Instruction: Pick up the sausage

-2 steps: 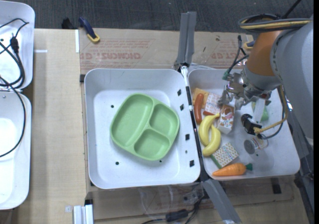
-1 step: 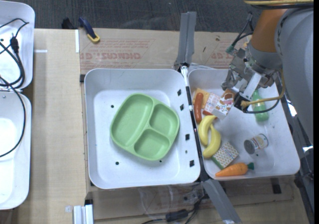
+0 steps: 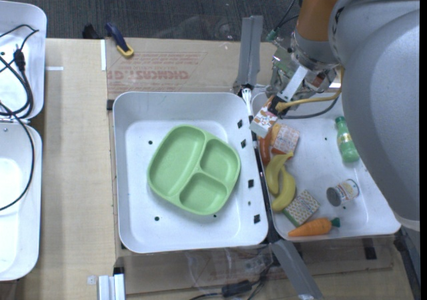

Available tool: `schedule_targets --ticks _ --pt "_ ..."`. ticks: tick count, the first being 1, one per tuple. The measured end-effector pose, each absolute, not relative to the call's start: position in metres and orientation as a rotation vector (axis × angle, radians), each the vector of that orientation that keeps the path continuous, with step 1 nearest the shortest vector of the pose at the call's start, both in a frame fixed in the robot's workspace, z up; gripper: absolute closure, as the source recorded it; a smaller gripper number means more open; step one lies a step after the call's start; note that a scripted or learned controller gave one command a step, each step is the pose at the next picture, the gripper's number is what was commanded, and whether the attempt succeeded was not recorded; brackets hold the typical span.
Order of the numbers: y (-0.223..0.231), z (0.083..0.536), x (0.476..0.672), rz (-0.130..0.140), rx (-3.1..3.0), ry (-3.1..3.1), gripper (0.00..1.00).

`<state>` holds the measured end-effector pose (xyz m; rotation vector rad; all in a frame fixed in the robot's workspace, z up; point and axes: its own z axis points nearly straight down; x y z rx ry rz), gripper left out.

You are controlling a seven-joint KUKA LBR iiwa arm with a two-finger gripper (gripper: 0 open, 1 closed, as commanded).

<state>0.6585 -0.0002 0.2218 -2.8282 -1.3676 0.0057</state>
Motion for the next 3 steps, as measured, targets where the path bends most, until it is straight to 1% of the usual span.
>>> schedule_targets --ticks 1,2,3 --pt "0.061 0.296 0.620 0.006 -2.765 -1.492 1.00" --pt "0.030 0.219 0.556 0.008 -2.259 -2.178 1.00" --pt "0.074 0.307 0.606 0.006 -2.351 -2.085 1.00"
